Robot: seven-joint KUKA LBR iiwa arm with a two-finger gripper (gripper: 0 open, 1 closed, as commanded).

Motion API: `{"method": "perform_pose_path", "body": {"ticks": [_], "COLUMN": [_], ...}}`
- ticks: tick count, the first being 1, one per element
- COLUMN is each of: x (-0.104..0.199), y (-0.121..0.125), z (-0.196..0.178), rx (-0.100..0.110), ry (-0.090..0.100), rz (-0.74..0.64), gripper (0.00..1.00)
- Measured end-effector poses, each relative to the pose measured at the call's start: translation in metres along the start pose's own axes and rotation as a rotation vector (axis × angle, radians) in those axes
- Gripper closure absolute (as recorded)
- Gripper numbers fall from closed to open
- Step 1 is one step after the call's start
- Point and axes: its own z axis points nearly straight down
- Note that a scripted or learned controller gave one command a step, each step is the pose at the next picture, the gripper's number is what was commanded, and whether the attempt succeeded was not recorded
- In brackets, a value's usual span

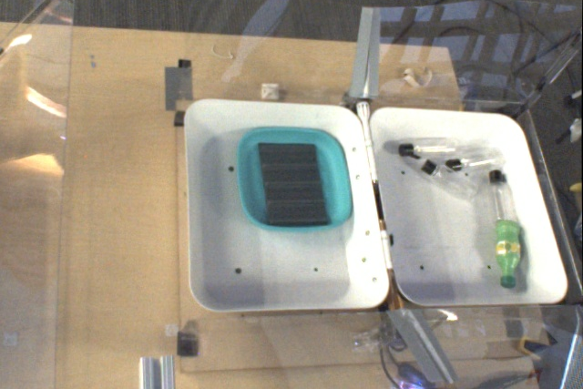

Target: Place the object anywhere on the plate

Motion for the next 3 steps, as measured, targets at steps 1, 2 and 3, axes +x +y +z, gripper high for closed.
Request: {"method": "perform_pose_path", "body": {"ticks": [1, 2, 3], "x": [0.0005, -0.0017, -0.0068], "y": [-0.0004, 0.0016, 0.0051], "z": [0.0000, 0.0004, 0.0007], "rx": [0.000, 0.002, 0.002], "ry": [0.000, 0.000, -0.001], "rz": [0.164, 0.326, 0.493], "gripper": [0.00, 0.00, 0.00]}}
